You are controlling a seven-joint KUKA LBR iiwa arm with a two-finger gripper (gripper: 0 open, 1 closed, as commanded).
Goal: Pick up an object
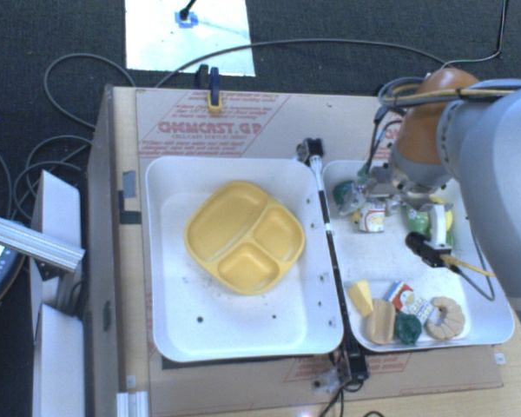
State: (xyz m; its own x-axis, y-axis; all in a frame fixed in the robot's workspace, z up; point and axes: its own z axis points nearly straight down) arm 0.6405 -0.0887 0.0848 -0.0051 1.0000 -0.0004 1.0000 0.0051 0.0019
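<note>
My gripper (384,191) hangs over the back of the right bin (486,330), under the orange band of the wrist. Directly below it stands a small white and yellow jar (373,221). A green toy (346,196) lies just left of the gripper, and a green and yellow item (429,222) lies to its right, partly hidden by the arm. At the bin's front lie a yellow wedge (360,297), a tan piece (381,322), a dark green lump (407,329), a red and white box (402,294) and a beige ring (446,317).
The left bin (182,320) holds a yellow divided plate (244,235) near its middle. A black rod (323,208) runs along the divide between the bins. Cables trail over the dark floor behind and to the left of the bench.
</note>
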